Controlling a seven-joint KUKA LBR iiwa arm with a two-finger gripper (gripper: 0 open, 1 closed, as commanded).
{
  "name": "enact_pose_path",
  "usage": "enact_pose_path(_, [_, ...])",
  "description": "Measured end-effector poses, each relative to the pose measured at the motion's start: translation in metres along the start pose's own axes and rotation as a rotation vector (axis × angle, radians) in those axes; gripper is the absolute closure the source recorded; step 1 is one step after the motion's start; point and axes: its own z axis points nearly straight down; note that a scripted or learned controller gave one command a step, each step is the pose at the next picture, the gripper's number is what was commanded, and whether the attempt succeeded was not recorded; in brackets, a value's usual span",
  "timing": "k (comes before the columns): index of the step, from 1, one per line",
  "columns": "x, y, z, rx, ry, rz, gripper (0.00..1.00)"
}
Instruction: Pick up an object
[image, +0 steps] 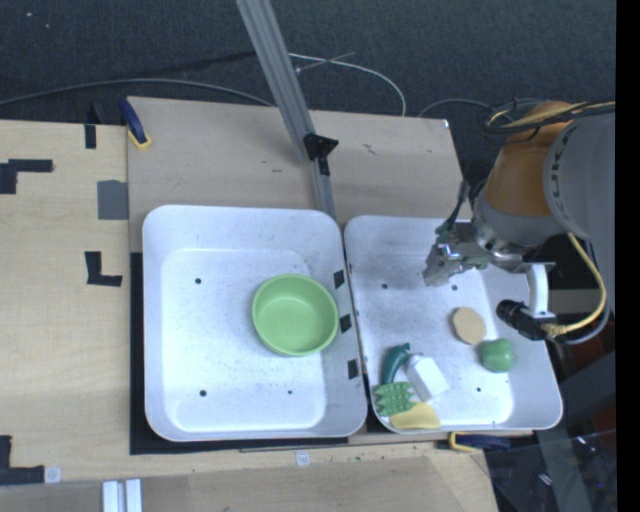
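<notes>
My gripper (441, 268) hangs over the upper middle of the right bin (385, 262), its metal tip pointing down and left. Nothing shows between its fingers. A tan oval piece (467, 324) lies below and to the right of it, and a green ball (496, 354) sits just beyond that. A teal and green brush (394, 383) lies at the bin's lower left, with a white block (428, 378) and a yellow piece (419, 419) beside it. A green bowl (294, 315) sits in the left bin (180, 250).
A grey pole (290, 90) slants down from the top to the gap between the bins. The arm's orange band (520, 170) and its cables stand over the right bin's upper right corner. A black plug (515, 316) juts over the right rim.
</notes>
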Motion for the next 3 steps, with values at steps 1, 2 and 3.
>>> enact_pose_path(1, [0.001, 0.009, -0.061, -0.004, -0.001, -0.002, 1.00])
enact_pose_path(2, [0.002, 0.010, -0.085, 0.000, 0.000, -0.002, 1.00])
enact_pose_path(3, [0.052, -0.009, -0.095, 0.004, 0.003, -0.006, 1.00])
